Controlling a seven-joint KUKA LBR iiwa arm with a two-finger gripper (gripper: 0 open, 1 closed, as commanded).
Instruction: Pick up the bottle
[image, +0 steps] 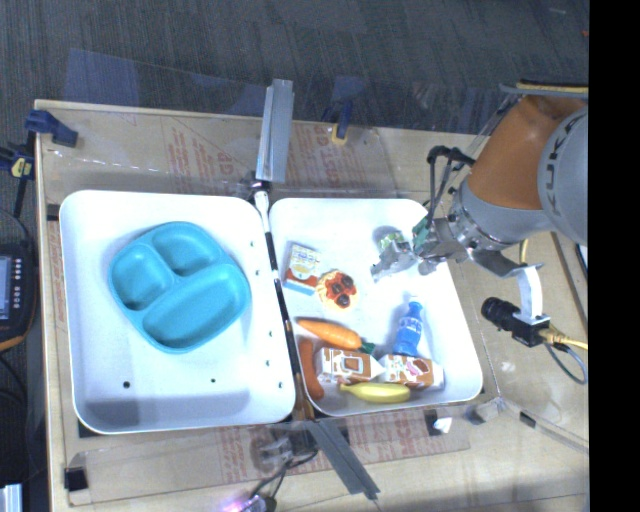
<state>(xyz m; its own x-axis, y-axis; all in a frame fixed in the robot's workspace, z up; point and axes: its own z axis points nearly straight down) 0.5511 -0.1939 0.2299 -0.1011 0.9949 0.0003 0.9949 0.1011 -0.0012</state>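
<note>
The bottle (408, 328) is small and blue with a white label. It lies in the right bin (452, 300), near that bin's right wall, cap pointing toward the back. My gripper (386, 254) hovers over the back of the same bin, up and a little left of the bottle and apart from it. Its fingers look open, with nothing between them. The grey arm with its orange band (520, 150) reaches in from the right.
Around the bottle lie a carrot (330, 332), a brown carton (378, 370), a banana (378, 392), a sausage (308, 372), a small box (301, 262) and a round berry-topped toy (337, 287). The left bin (90, 380) holds a blue divided plate (180, 283).
</note>
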